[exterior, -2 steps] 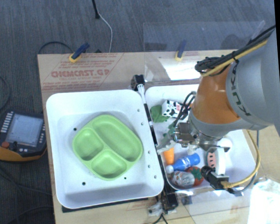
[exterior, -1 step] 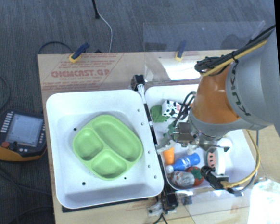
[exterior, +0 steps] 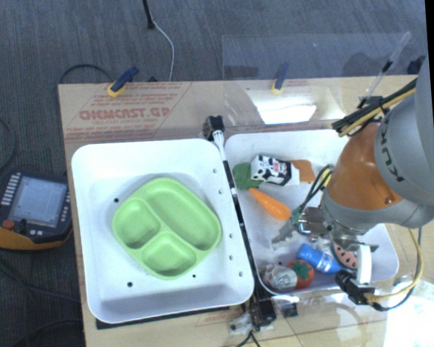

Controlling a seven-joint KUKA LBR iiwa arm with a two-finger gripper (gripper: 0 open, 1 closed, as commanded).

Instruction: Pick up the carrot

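Two white bins: left bin carries one green divided plate. Right bin holds one carrot, lying free beside the gripper — its grip width, cannot tell — plus one cow-print carton, one blue bottle.

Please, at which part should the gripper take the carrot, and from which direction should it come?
Probably at the middle of the carrot, coming from above. It lies flat in the right bin, slanting from its green top near the divider toward the gripper, so the fingers should close across its narrow width. The cow-patterned toy sits close behind it.
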